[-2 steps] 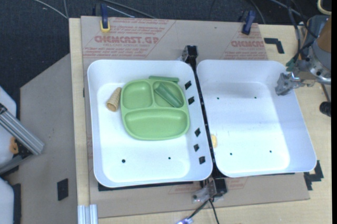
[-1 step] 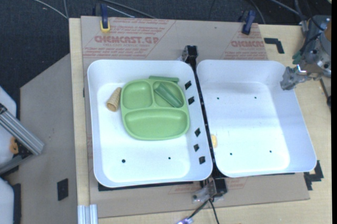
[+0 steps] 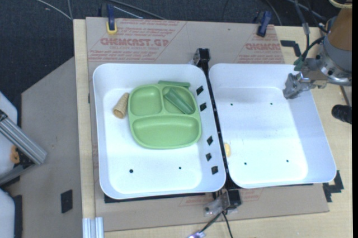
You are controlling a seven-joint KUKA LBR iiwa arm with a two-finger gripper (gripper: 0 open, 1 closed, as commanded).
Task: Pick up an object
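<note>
A green divided plate (image 3: pixel 165 117) lies in the left bin (image 3: pixel 151 178). A darker green piece (image 3: pixel 180 100) rests in the plate's upper right compartment. A tan cone-shaped object (image 3: pixel 119 105) lies just left of the plate. A small yellow object (image 3: pixel 226 148) sits at the left wall of the right bin (image 3: pixel 268 175). My gripper (image 3: pixel 292 88) hangs over the right bin's far right corner, away from all of these objects, and nothing shows between its fingers.
A black divider with clips (image 3: pixel 208 119) runs between the two bins. Blue clamps (image 3: pixel 111 17) (image 3: pixel 263 23) hold the board at the far edge. Cables cross the dark floor beyond the bench. The arm's wrist (image 3: pixel 338 44) enters from the right.
</note>
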